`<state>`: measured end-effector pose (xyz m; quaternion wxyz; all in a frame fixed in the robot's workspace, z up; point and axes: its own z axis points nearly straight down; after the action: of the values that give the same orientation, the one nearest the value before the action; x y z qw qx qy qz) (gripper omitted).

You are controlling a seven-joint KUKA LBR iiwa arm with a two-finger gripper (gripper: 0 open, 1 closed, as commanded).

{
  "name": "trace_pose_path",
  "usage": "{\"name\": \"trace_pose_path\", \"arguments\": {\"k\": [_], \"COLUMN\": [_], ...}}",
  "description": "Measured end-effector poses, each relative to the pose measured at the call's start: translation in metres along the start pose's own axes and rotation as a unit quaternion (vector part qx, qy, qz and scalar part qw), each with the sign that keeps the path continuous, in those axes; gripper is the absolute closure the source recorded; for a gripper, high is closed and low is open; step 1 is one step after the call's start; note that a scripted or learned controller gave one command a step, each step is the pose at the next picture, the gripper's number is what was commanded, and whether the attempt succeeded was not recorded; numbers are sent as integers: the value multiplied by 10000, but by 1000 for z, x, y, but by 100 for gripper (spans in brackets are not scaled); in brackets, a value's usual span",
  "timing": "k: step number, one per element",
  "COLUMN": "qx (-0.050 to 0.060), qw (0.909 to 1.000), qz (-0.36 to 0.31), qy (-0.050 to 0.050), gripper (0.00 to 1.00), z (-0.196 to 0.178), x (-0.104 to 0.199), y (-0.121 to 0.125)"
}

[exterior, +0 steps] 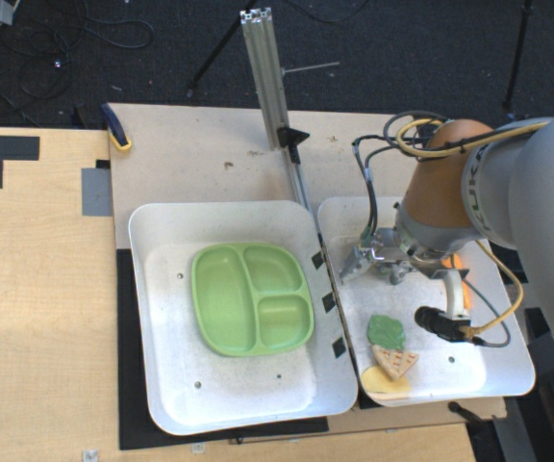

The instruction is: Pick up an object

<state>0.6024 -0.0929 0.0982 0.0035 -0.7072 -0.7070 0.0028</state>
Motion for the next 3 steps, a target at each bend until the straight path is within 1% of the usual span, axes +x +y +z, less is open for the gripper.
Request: {"name": "trace_pose_path", "arguments": {"k": [1,2,3], "qx": [-19,-56,-60], "qw": [10000,10000,10000], "qz": [22,21,-2], "qy": [-3,-10,-8], "gripper": [100,100,100], "z": [-14,-69,-122], "x": [-2,-11,-12], "y": [1,7,7]}}
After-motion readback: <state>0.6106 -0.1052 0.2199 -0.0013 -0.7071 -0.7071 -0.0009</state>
